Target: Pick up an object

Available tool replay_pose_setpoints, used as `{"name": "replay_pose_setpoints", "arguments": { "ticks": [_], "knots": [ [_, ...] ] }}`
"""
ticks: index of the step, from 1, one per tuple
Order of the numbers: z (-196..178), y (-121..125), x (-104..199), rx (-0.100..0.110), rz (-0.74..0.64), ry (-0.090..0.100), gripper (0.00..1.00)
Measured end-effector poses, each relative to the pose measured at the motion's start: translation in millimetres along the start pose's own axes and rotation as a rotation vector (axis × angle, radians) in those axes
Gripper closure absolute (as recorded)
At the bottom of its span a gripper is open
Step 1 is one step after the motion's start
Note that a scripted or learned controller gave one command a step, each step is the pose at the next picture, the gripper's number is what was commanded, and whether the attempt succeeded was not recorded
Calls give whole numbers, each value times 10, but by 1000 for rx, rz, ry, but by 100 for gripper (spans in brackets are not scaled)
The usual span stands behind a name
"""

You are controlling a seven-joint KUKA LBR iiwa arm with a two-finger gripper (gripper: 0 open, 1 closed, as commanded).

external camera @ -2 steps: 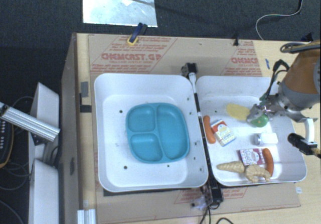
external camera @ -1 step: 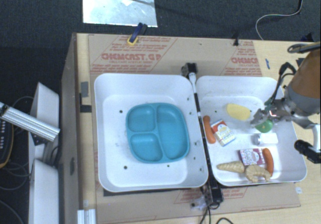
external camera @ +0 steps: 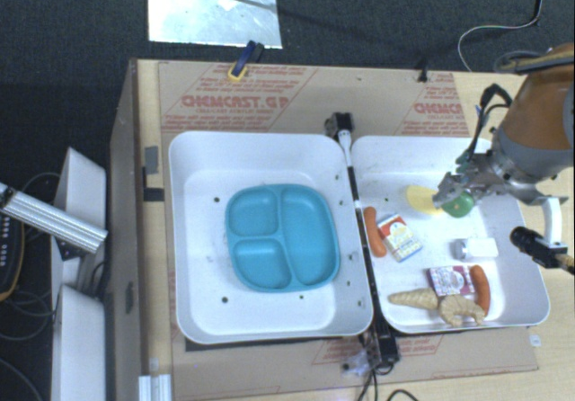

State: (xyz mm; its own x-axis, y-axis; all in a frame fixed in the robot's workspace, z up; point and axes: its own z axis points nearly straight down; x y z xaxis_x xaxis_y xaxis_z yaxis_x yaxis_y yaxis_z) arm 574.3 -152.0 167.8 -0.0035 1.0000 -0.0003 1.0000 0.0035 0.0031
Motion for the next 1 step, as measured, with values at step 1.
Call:
{"name": "replay_pose_setpoints", "arguments": {
  "ticks": [1],
  "knots": [
    [-305,-371,726,2,-1,1,100]
  ]
}}
